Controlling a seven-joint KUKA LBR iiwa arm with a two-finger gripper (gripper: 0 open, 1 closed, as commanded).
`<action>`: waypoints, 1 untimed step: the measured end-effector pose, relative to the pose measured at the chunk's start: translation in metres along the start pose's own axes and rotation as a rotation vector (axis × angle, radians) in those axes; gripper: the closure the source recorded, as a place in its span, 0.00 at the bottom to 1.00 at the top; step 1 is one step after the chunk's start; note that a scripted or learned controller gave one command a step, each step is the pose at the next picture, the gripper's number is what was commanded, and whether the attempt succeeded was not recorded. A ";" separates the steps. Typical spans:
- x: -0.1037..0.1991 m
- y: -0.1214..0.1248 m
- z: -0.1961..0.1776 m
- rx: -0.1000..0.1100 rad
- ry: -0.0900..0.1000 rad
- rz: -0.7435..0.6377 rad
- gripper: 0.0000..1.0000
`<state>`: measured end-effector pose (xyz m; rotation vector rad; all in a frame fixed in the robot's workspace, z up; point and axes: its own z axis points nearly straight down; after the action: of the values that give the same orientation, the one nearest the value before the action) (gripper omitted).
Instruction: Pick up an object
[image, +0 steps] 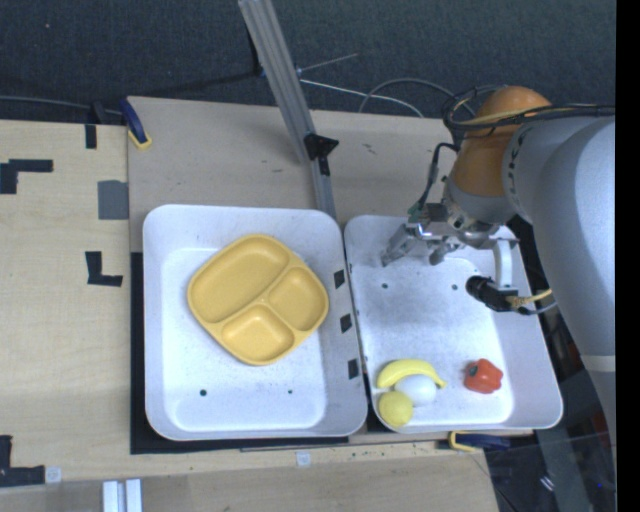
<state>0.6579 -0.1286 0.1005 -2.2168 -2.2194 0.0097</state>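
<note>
Landmark: take the right bin (400, 310) as your reference; every place below is given against it.
Gripper: the gripper (420, 243) hangs over the right bin's far edge, its two fingers spread apart with nothing between them. You have an open, unloaded tool.
Candidates: your pickable things lie along the right bin's near edge. A banana (408, 373) curves over a white ball (424, 391), a yellow lemon (395, 408) sits touching them at the near left corner, and a red pepper (483, 376) lies alone toward the near right.
Other bin: the left bin (170, 330) beside it bears a yellow divided plate (258, 298), broad and flat, a poor fit for two fingers.
Best target: I judge the red pepper easiest, since it stands apart from the cluster and leaves room on both sides for the fingers.
Approach: bring the gripper from the far edge toward the near edge, centre it above the pepper, then go straight down.
Grasp: close only once the fingers straddle its body.
Risk: the banana, ball and lemon touch, so a try there may nudge them and slip.
</note>
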 end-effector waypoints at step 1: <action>0.001 0.002 -0.014 -0.006 0.000 -0.002 1.00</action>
<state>0.6599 -0.1274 0.1148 -2.2171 -2.2249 0.0034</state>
